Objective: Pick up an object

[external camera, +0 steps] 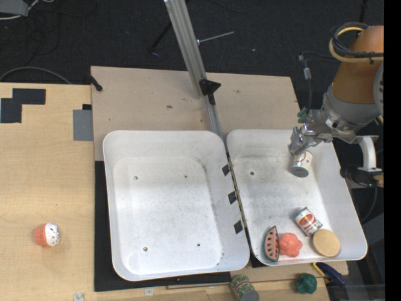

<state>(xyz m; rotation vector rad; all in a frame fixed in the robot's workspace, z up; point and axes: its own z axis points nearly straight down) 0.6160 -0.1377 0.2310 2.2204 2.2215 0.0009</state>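
The grey arm (354,99) with its orange band reaches in from the right, over the right bin (263,168). Its pincer (302,144) hangs above the top part of that bin. A small white cup (302,163) with a bit of red on it sits right under the pincer tips, and the tips seem to be clamped on its top. Its dark open end points down and to the front. Down in the near corner of the right bin lie four more things close together: a slice of toy watermelon (270,243), a pink lumpy thing (289,244) touching it, a round tan cookie (326,242), and a little red and white can (307,221) tipped on its side just above the cookie. The left bin (119,168) is next to it. On the table (37,180) far to the left sits a small orange and white ball (47,235). In front of the bins are a green fuzzy thing (306,283) and a small dark can (242,287).
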